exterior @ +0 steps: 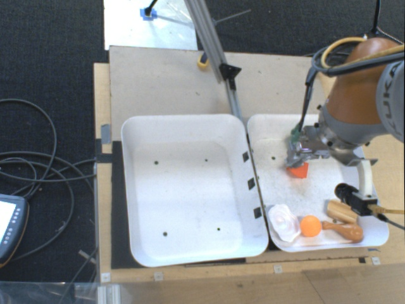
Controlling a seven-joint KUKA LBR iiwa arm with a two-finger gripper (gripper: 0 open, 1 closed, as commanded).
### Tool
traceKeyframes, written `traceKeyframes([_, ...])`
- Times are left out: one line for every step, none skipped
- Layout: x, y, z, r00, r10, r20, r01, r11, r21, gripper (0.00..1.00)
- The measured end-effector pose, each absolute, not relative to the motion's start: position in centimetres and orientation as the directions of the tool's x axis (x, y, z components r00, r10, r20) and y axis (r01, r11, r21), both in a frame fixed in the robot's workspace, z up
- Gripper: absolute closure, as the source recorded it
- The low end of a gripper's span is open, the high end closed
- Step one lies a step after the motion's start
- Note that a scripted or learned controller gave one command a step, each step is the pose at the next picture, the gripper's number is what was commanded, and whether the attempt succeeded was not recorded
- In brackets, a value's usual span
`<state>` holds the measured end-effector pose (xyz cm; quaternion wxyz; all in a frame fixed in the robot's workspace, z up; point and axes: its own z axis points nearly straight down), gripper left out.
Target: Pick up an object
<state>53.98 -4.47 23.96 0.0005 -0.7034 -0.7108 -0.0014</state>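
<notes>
Two bins: the left bin (pixel 183 189) sits well left of the gripper (pixel 297 160). An orange block (pixel 299 170) lies at its tips; whether they are clenched on it I cannot tell. Centre, close firmly, then lift straight.

Brown desk (pixel 164 81) with two white bins, left bin (pixel 142 233) and right bin (pixel 269 128) touching along a shared edge, grey metal pole (pixel 209 30) slanting over the desk, black cables (pixel 44 170) coiled on dark floor, handheld screen device (pixel 9 223) at far left.
</notes>
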Motion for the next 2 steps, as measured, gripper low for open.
traceKeyframes([53.8,0.8,24.8,-0.011,1.000,0.002,1.000,0.011,0.003,1.00])
traceKeyframes([53.6,5.5,25.0,-0.011,1.000,0.002,1.000,0.011,0.001,1.00])
